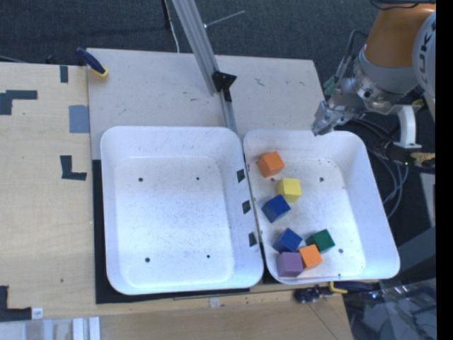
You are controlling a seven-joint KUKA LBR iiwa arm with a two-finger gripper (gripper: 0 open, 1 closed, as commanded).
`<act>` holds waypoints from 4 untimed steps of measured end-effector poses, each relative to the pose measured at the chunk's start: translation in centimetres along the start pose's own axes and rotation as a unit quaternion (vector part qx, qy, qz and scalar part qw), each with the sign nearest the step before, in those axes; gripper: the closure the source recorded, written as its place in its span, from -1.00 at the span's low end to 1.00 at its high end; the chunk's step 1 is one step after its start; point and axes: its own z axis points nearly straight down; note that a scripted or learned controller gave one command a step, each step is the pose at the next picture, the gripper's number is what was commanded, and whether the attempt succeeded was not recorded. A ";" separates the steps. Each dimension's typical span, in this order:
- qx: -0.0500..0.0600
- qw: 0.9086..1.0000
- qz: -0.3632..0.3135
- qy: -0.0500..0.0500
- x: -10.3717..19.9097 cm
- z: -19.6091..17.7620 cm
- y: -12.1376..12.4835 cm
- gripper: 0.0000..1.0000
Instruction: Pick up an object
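The right bin (354, 161) holds several small blocks. An orange cube (270, 163) lies near its far left, with a yellow cube (289, 188) and a blue cube (275, 207) just below it. Near the front sit another blue block (288, 239), a green block (323, 240), a small orange block (310, 256) and a purple block (289, 263). My gripper (324, 123) hangs above the bin's far rim, right of the orange cube, with nothing visible between its fingers.
The left bin (113, 190) lies beside the right one. A slanted metal rail (198, 41) runs down to the gap between the bins. Cables (396, 168) hang past the right bin's right edge. A blue and yellow clamp (92, 62) lies at the far left.
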 end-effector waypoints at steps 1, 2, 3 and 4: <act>0.002 1.000 0.000 0.000 5.6 1.8 0.3 1.00; 0.001 1.000 0.000 0.000 10.9 2.4 0.9 1.00; 0.002 1.000 0.000 0.000 16.0 4.3 0.2 1.00; 0.002 1.000 0.000 0.000 21.2 5.2 -1.5 1.00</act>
